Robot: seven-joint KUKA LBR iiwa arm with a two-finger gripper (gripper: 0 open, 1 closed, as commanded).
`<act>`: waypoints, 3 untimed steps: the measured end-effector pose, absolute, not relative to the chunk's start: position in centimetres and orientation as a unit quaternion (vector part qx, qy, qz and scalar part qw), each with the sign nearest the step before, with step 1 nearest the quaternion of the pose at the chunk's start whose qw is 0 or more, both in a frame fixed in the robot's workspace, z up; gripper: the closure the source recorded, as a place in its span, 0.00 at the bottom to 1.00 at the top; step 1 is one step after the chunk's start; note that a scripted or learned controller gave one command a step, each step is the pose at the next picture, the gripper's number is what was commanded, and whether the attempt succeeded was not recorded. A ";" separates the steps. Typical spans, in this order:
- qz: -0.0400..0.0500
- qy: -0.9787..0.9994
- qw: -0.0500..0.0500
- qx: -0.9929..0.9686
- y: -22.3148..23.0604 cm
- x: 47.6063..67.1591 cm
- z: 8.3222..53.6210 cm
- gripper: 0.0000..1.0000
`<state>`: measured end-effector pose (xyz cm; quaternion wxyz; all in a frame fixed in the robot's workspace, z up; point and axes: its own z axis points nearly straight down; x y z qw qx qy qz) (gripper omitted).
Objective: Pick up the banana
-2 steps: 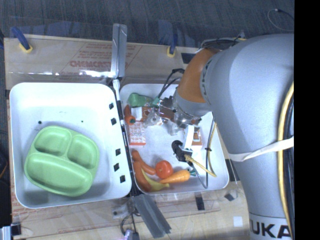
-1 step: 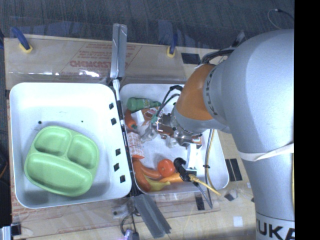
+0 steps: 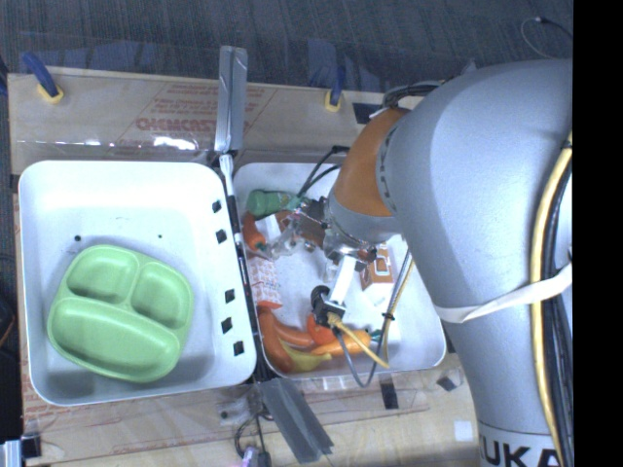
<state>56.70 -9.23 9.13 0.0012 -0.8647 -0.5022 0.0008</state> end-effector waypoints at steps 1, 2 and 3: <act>0.001 -0.461 0.002 -0.887 -11.5 48.2 9.1 0.00; -0.002 -0.294 -0.001 -0.956 -9.4 47.8 9.2 0.00; -0.001 -0.297 0.000 -0.955 -9.4 47.8 10.2 1.00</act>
